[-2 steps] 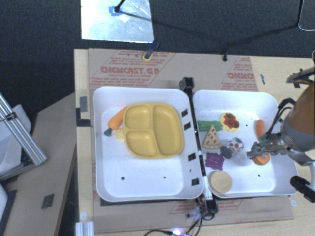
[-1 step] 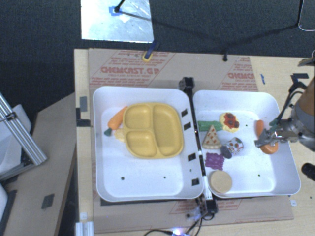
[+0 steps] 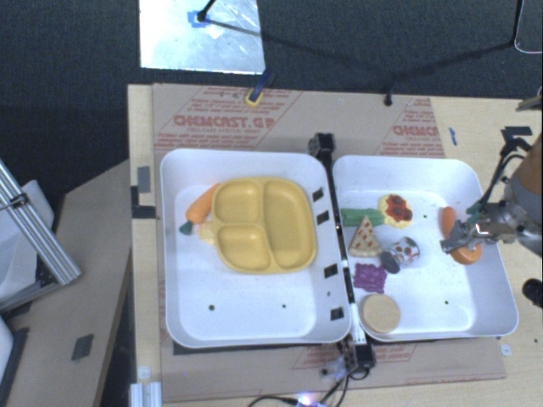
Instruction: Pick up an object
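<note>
My gripper (image 3: 462, 238) reaches in from the right, low over the right side of the right bin (image 3: 424, 170). Directly at it lie two orange pieces: an oblong one (image 3: 447, 218) just above-left and a rounder one (image 3: 467, 255) right below it. Whether either is gripped is hidden by the gripper body. Further left in this bin are a pizza slice (image 3: 366, 237), a green piece (image 3: 360, 216), a round red-and-yellow tart (image 3: 396, 210), a small can (image 3: 404, 251), purple grapes (image 3: 370, 276) and a tan disc (image 3: 381, 313).
The left bin (image 3: 195, 312) holds a yellow divided plate (image 3: 260, 225) with a carrot (image 3: 200, 204) at its left side. A black divider with clips (image 3: 335, 227) runs between the bins. The right bin's lower right floor (image 3: 450, 299) is bare.
</note>
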### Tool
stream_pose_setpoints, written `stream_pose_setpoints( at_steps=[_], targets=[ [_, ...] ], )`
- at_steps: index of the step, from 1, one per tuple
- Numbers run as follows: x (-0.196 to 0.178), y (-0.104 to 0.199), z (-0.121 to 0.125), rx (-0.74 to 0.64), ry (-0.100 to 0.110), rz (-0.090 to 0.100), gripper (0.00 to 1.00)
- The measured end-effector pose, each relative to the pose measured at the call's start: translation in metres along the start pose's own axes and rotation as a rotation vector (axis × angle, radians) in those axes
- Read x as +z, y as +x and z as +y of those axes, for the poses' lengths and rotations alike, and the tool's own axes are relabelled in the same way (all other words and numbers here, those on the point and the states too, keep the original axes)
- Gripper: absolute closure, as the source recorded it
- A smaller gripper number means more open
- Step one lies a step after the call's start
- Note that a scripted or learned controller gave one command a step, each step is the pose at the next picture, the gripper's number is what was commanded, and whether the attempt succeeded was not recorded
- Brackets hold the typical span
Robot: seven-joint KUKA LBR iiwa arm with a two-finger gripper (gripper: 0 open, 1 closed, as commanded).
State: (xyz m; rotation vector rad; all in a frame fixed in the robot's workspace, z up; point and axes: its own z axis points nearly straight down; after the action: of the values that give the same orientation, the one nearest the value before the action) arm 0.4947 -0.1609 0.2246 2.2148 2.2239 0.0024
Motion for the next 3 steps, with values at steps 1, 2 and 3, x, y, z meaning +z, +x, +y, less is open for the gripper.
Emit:
stream_pose_setpoints(
  at_steps=[1,2,3],
  targets=[
    [-0.009,0.039,0.033,-0.005,-0.001,0.002,1.00],
    [-0.001,0.076,0.058,-0.005,0.000,0.002,1.00],
    [0.009,0.118,0.087,-0.005,0.000,0.001,1.00]
  ],
)
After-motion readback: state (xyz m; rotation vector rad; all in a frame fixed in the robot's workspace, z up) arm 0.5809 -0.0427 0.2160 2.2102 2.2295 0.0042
